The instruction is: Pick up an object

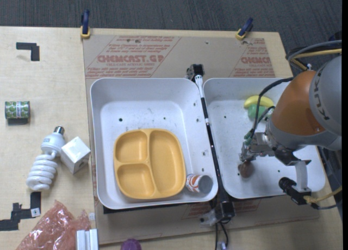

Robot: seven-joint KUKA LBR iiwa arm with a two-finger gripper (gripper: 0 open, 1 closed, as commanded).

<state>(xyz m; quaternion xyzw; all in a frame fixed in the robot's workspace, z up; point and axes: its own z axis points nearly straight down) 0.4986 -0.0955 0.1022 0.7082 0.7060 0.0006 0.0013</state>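
On the desk (49,75), far left, lie a green can (17,111), a spiral light bulb (44,163) and a small white cube (75,154). The left bin (103,140) holds a yellow divided plate (149,163) and a small cup (199,183) tipped at its near right corner. In the right bin (228,107), the gripper (246,159) hangs just over a small brown object (246,169); whether it is apart or together cannot be told. A yellow-green object (258,105) lies toward the bin's far side, partly behind the arm (304,107).
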